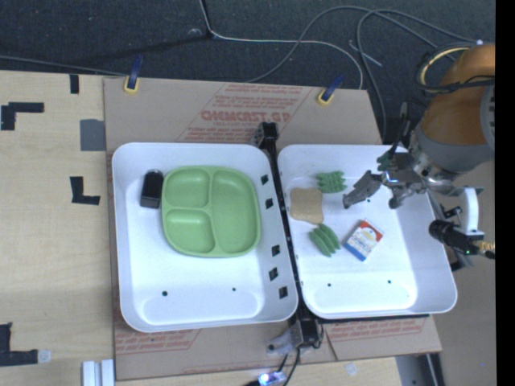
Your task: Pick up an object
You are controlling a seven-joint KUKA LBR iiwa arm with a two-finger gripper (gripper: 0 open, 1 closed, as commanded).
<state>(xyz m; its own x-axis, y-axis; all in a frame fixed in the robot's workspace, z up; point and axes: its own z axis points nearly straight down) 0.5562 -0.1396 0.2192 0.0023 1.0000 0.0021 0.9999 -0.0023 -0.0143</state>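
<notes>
The right bin [426, 292] holds a tan slice of bread [306, 205], a green leafy piece [331, 182], a green pea pod [325, 239] and a small red, white and blue box [363, 240]. My gripper [376, 191] hovers over the bin's upper right part, above and to the right of the box. Its two dark fingers are spread apart, one pointing left toward the bread and the other [400, 195] on the right. Nothing sits between them.
The left bin [133, 296] holds a green divided plate [212, 211] and a small black block [151, 189] beside it. A black divider [278, 215] separates the bins. Cables lie behind the bench at the top.
</notes>
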